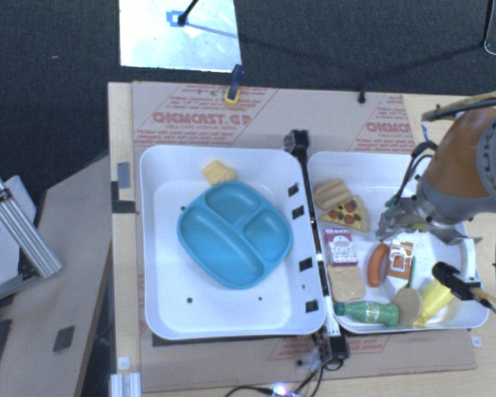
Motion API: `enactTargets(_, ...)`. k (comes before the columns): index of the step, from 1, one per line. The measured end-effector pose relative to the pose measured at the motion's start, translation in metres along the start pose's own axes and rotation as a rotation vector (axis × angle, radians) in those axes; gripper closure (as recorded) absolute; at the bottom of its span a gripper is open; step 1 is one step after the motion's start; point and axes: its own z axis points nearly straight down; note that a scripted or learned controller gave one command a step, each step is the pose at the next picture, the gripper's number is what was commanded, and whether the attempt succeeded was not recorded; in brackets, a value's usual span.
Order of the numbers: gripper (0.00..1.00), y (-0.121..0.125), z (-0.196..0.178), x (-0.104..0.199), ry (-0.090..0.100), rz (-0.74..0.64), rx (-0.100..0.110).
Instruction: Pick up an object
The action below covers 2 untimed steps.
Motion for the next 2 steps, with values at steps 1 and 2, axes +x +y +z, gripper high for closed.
enactTargets(1, 1.0, 0.0, -0.064, -0.004, -0.002, -0.002, -0.004)
enactTargets(2, 1.0, -0.001, -0.128, -0.004, -0.002, -0.004, -0.005)
